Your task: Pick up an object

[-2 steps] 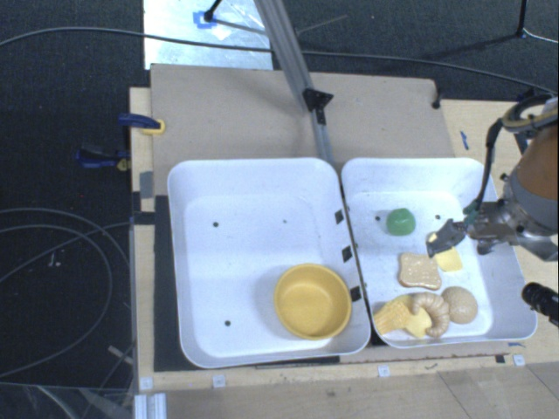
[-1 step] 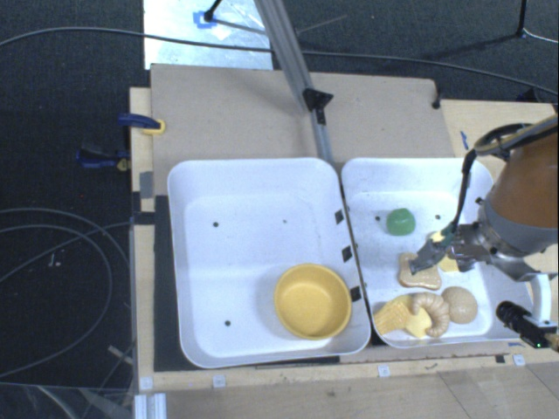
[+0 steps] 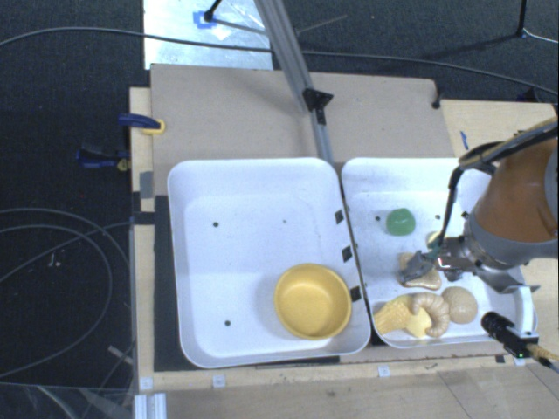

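Two shallow white bins sit side by side on the bench, their inner rims touching along the middle, so that things can be kept apart on either side. The left bin (image 3: 218, 234) carries a yellow bowl (image 3: 313, 300) upright near its front right corner. The right bin (image 3: 384, 182) gathers the small things toward its front edge, within reach of the arm (image 3: 515, 216), which leans in over the right rim and hides part of that bin. A cream and yellow cluster of toy pieces (image 3: 424, 312) lies along the front edge, the pieces touching one another. A tan flat piece (image 3: 421, 273) lies just behind the cluster, and the gripper (image 3: 434, 260) hangs right over it, so this looks like the likeliest target of the pick. I cannot tell how the pincer stands, and nothing shows the piece lifted. A small green ball (image 3: 401, 222) rests alone nearer the middle of the bin.
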You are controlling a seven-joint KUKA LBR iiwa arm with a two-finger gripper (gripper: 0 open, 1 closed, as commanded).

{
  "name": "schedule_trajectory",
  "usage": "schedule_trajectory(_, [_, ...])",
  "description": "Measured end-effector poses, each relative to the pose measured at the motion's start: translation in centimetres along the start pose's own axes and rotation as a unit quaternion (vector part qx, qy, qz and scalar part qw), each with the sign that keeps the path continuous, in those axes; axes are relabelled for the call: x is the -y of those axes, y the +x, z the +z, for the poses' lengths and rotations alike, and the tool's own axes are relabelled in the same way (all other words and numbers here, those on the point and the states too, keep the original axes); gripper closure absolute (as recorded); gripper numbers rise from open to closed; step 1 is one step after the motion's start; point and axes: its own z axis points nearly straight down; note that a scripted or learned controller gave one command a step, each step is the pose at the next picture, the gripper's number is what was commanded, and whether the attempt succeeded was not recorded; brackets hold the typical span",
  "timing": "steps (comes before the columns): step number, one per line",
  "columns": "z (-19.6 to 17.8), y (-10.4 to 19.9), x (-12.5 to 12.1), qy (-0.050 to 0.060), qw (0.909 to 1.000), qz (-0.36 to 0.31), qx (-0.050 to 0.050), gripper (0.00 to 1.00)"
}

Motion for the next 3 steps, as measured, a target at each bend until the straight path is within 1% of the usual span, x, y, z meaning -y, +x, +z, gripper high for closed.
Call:
schedule_trajectory(1, [5.2,0.0,-0.1,-0.002,1.0,0.0,0.001,0.0])
schedule_trajectory(2, [3.8,-0.1,-0.3,-0.005,1.0,0.0,0.002,1.0])
schedule_trajectory(3, [-1.9,0.6,-1.2,-0.005,1.0,-0.003,0.001,1.0])
